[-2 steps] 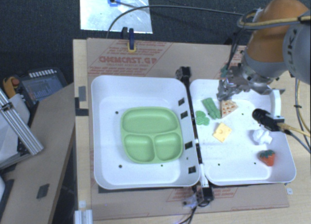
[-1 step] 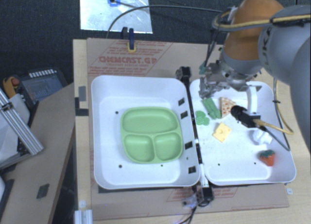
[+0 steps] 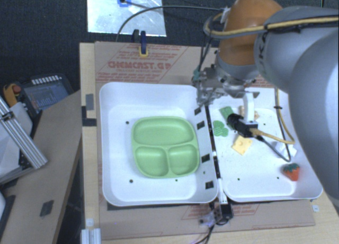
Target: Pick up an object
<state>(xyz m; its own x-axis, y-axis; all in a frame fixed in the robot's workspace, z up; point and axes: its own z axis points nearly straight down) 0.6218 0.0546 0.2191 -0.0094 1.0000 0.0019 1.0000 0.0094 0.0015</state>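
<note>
Camera view, item list. Arm [image 3: 302,63]: grey, enters from right, bulk hangs over right bin [image 3: 254,182]; orange band [image 3: 246,23] on far side, wrist pointing down and to the left. Gripper [image 3: 204,98]: low over far end of the divider btw. the two bins, at right bin's far-left corner; open or closed, cannot tell; nothing seen held. Right bin contents: 2 green pieces, one [image 3: 226,113] just right of gripper, other [image 3: 220,128] nearer, beside divider; yellow piece [image 3: 242,145] mid-bin, near the green ones; red toy [image 3: 291,171] near-right corner, well apart from gripper. Left bin [image 3: 108,147]: green plate [image 3: 161,147], 3 compartments, lying flat at centre. Under both bins: cardboard sheet [image 3: 140,64] w/ red print. Far left, off bench: pendant controller [image 3: 46,92].
</note>
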